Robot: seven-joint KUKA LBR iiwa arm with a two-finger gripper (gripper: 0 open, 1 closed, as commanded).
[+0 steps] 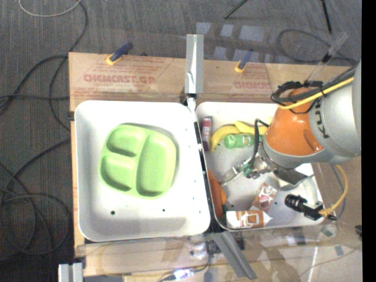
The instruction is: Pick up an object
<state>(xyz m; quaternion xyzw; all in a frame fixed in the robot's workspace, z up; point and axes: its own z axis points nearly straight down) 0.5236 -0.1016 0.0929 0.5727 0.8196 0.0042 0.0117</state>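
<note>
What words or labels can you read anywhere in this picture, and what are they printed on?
"CHEMCAST GP": red print on the film over the left clear panel behind the bins.
Red print on the right clear panel: partly hidden, too blurred to read.
Letters on the arm, maybe "KU": cut off.
Labels on packets in the right bin: too small to read.

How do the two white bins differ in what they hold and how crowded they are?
The left bin holds one green sectioned tray, while the right bin holds a clutter of small things, among them a banana and a green bottle. The arm's orange band hangs over the right bin; nothing hangs over the left bin. Both are shallow, white and set side by side.
</note>
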